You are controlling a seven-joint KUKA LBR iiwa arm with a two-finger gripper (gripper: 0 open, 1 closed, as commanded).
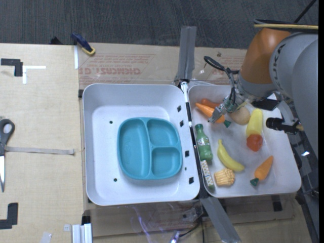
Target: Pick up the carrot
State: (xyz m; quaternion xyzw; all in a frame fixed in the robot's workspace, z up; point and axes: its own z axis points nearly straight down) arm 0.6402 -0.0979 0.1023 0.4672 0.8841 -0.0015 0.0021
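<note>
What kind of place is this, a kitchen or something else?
Probably a robot test bench, not a kitchen: two white bins on taped cardboard, toy food such as a carrot, and scissors lying nearby.

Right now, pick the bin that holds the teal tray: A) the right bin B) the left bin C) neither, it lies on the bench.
B: the teal tray lies flat in the left bin, while the food items such as the banana fill the right bin.
</note>
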